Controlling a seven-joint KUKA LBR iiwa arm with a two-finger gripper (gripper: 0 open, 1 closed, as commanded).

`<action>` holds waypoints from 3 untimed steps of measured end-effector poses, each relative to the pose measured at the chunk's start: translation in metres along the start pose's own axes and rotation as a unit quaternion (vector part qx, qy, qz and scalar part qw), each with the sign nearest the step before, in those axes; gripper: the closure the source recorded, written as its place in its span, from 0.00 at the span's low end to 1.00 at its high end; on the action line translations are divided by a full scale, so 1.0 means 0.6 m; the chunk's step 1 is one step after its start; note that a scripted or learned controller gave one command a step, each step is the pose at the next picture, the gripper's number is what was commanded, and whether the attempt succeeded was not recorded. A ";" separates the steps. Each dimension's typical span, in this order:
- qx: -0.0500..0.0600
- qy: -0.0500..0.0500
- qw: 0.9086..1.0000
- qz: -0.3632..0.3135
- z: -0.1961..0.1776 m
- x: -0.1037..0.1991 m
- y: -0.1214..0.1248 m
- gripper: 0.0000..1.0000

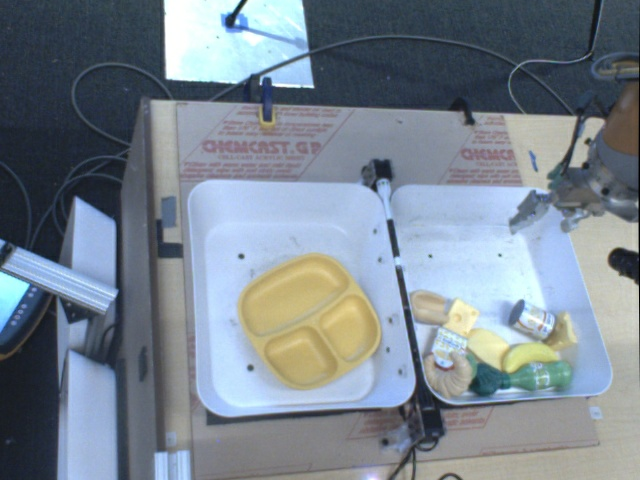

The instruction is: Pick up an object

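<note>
My gripper (546, 218) hangs over the far right corner of the right bin (470, 238), with its two grey fingers (526, 213) spread open and nothing between them. A pile of toy food lies along the near side of that bin, well below the gripper: a tan bread roll (428, 308), a yellow cheese wedge (462, 318), a small can (532, 319), a banana (530, 355), a green bottle (545, 375) and a round biscuit (447, 373). A yellow divided plate (310, 320) lies in the left bin (230, 228).
A black divider strip (395, 268) runs between the two bins. Cables trail across the dark floor behind the bench, near a shiny metal sheet (237, 25). A blue and yellow clamp (266, 103) sits on the bench's far edge.
</note>
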State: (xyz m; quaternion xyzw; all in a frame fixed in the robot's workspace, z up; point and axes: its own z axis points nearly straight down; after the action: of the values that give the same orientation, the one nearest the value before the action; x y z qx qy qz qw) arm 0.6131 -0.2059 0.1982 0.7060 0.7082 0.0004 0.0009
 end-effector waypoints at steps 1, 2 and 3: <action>0.000 0.000 1.000 -0.001 0.077 0.000 0.040 0.00; 0.001 0.000 1.000 -0.001 0.191 0.000 0.049 0.00; 0.001 0.000 1.000 0.001 0.190 -0.002 -0.105 0.00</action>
State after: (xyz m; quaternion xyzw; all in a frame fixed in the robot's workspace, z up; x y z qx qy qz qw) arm 0.5502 -0.2071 0.0843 0.7067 0.7075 -0.0002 0.0007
